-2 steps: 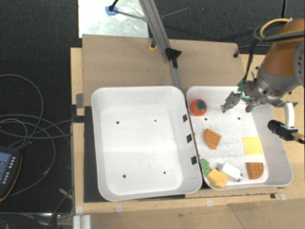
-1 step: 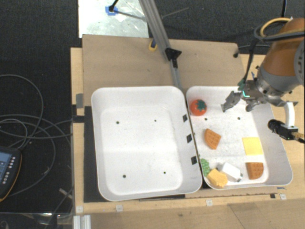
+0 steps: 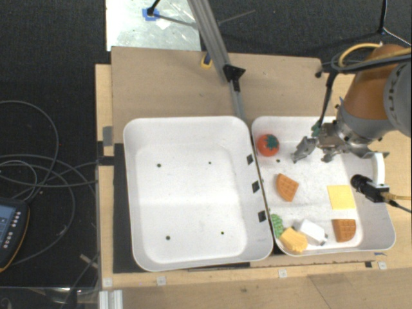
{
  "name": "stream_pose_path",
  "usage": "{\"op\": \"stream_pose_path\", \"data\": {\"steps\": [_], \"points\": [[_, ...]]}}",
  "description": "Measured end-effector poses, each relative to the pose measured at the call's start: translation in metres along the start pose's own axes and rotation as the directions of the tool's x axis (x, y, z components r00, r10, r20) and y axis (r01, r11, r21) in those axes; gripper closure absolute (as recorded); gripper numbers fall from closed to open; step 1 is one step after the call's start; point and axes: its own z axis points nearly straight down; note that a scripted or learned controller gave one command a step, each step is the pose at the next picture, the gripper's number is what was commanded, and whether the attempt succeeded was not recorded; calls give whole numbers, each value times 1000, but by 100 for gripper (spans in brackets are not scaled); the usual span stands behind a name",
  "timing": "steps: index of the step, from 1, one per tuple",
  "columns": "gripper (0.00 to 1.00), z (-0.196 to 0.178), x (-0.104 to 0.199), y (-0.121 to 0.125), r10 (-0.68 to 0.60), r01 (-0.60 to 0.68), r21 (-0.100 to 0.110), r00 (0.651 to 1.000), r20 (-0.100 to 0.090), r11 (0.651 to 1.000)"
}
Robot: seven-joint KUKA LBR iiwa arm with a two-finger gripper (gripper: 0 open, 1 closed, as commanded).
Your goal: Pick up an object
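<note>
White plastic makes up both shallow bins on the brown bench (image 3: 161, 82). Nearest the camera, along the front edge of the right bin (image 3: 380, 237), lie a yellow wedge (image 3: 293, 241), a small white block (image 3: 313, 231) just beside it, a green piece (image 3: 276, 223) against the bin's left wall, and an orange waffle-patterned block (image 3: 344, 230) toward the right. Just behind that block sits a flat yellow square (image 3: 340, 197), and further left an orange wedge (image 3: 287, 187) lies by itself on the bin floor. The left bin (image 3: 187, 192) lies alongside, touching the right one along black clips at the shared edge. Further back, a red ball with a green top (image 3: 268, 145) rests near the right bin's rear left corner. The hand (image 3: 313, 150) hangs over the rear part of the right bin, to the right of the red ball, its fingers spread apart with nothing between them. Behind it, the grey arm with its orange band (image 3: 367, 95) reaches in from the right.
</note>
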Motion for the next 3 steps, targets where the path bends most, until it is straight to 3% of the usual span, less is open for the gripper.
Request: {"op": "stream_pose_path", "data": {"steps": [1, 2, 3], "points": [[0, 47, -3, 8, 0, 0, 0, 1000, 0, 1000], [0, 63, -3, 9, 0, 0, -3, 1000, 1, 1000], [100, 51, -3, 10, -1, 1, -7, 1000, 1, 1000]]}}
